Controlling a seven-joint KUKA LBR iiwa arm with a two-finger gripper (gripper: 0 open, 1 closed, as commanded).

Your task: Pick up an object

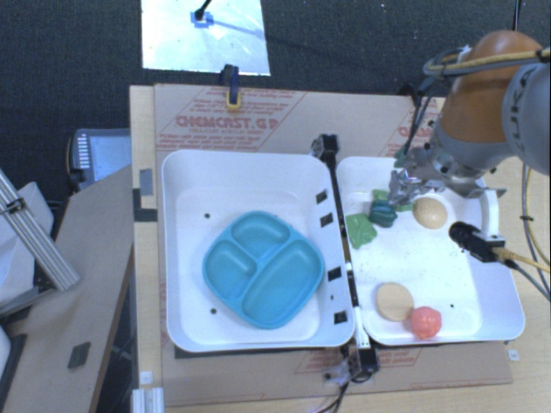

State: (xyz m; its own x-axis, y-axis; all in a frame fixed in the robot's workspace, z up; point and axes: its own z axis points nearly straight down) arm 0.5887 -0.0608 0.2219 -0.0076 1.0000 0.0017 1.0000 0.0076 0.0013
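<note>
My claw point(403, 188) down in right bin point(508, 312), over teal block point(383, 214) — cannot tell if shut or gripping. Block on bin floor just below claw, cream egg point(430, 212) beside. Nothing lifted; grasp and raise left.

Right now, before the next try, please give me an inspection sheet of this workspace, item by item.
Surface: cardboard-covered bench bearing the left bin and the right bin.
Job's things: in the right bin, green piece, teal piece, cream egg shape, tan disc, pink ball.
Clutter: blue divided plate in the left bin.
Grippers: gripper low over the teal piece; state of the jaws not readable.
Cables: yellow cable on the arm; black cable at right.
Surroundings: dark carpet, reflective sheet.
</note>
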